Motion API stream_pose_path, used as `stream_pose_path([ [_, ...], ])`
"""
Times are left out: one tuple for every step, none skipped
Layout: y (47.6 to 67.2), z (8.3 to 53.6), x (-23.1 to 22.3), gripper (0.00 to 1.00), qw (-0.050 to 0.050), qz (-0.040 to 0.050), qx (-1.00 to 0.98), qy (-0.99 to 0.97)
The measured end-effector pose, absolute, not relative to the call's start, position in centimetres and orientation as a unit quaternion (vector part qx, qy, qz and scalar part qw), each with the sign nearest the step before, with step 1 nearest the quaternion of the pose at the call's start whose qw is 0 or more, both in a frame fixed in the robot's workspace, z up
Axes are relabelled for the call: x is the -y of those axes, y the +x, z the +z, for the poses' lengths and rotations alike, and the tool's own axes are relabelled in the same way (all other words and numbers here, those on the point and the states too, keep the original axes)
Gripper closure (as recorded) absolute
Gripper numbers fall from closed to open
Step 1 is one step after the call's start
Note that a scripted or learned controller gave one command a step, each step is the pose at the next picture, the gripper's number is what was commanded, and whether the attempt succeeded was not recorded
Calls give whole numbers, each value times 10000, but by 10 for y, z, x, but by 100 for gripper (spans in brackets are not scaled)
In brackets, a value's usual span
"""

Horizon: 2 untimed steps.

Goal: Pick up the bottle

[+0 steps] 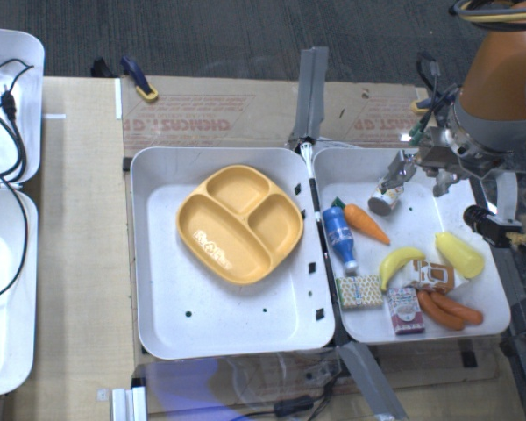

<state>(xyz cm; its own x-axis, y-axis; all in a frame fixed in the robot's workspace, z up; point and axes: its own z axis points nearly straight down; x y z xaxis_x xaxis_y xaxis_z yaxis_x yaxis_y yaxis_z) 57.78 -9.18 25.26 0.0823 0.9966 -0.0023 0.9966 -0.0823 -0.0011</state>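
Camera view: far left of the gripper [387, 193], a yellow divided plate [239, 224] sits in the left bin [149, 261]. The blue bottle [338, 235] lies down-left of the gripper, apart from it, a carrot [366, 223] between them. Below lies a banana [400, 264]. Whether the gripper is clenched or released, I cannot tell.

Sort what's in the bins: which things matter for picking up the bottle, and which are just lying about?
Job in hand:
- blue bottle
- tool

Lying about:
- yellow divided plate
- carrot
- banana
- lemon
- sausages
- small cartons
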Motion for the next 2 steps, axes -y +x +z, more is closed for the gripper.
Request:
stream_pose_path([
  [569, 190, 28, 0, -13, -24, -6323, 7747],
  [576, 190, -52, 0, -4, -17, -6299, 7767],
])
